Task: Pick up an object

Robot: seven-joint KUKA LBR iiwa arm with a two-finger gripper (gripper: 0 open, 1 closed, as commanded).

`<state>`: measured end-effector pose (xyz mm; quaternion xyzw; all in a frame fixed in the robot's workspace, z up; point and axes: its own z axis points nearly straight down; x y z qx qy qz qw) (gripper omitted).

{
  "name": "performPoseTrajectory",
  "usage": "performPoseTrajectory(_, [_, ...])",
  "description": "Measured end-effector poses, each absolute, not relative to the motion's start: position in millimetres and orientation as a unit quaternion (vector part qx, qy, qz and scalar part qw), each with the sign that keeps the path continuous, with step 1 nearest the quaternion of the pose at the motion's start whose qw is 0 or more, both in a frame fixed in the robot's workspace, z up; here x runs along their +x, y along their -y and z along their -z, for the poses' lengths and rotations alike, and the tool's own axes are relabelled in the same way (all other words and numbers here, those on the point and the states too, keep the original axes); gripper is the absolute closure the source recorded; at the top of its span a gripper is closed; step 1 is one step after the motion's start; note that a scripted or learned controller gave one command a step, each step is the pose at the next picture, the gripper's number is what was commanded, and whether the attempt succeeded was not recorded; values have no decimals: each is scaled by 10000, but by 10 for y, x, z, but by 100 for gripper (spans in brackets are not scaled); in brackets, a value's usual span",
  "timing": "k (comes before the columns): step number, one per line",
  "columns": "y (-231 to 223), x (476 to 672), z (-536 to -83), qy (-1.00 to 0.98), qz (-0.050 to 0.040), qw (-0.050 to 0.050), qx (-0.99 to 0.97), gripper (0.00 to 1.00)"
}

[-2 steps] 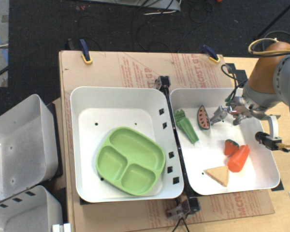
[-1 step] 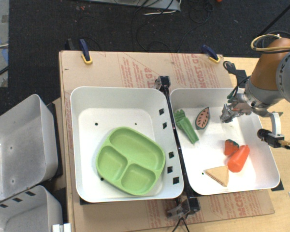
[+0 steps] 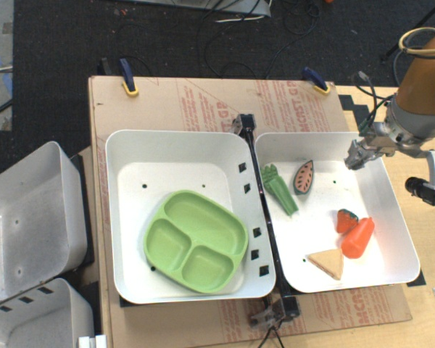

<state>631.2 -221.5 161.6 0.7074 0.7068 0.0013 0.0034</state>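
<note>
Gripper hangs at the upper right rim of the right shallow white bin, at the end of the grey arm with its orange band; whether it is open or closed cannot be told, and nothing is seen in its grasp.

Nearest to it, down and to the left on the bin floor, lies a small watermelon-slice toy, pink-red with dark seeds and a green rind, apart from the gripper. Just beside the slice, further left, lies a green ridged stalk-shaped toy, slanted along the bin's left wall. Below the gripper, towards the near right of the bin, an orange carrot-like plastic piece touches a smaller red piece with a green top. A tan wedge resembling bread lies near the front wall, just beside the carrot.

Left shallow white bin holds a light green plastic tray with three compartments, smooth and round-cornered, well apart from the gripper. Both bins sit on a brown cardboard sheet held by clamps.
</note>
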Motion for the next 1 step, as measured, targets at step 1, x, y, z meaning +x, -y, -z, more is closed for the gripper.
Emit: performPoseTrajectory(1, [2215,6329,-2117,-7079,-16,36,7063,100])
